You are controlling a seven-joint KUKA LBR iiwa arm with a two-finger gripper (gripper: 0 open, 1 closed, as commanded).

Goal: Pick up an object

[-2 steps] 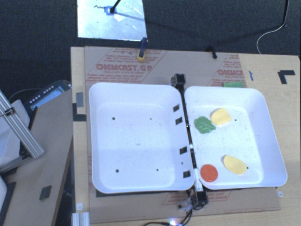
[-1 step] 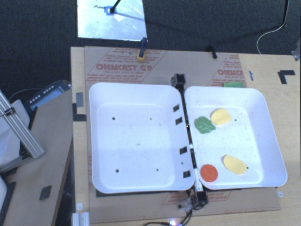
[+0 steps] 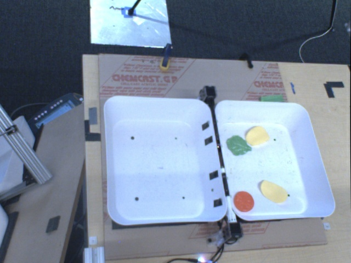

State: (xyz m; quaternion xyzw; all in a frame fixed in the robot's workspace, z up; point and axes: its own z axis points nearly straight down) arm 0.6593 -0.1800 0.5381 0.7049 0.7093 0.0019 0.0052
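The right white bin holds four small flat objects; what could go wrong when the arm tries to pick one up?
1. The green leaf-shaped piece touches the round yellow piece, so a grasp there may catch both or push one away.
2. The red round disc lies close to the right white bin's inner wall and front corner, leaving little room beside it.
3. The oval yellow piece looks flat and may slip.

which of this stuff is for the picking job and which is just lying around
For the job (things to pick, all in the right bin):
green piece
yellow piece at the back
yellow piece at the front
red disc

Just lying about:
left bin
cardboard sheet
shiny metal plate
yellow clip
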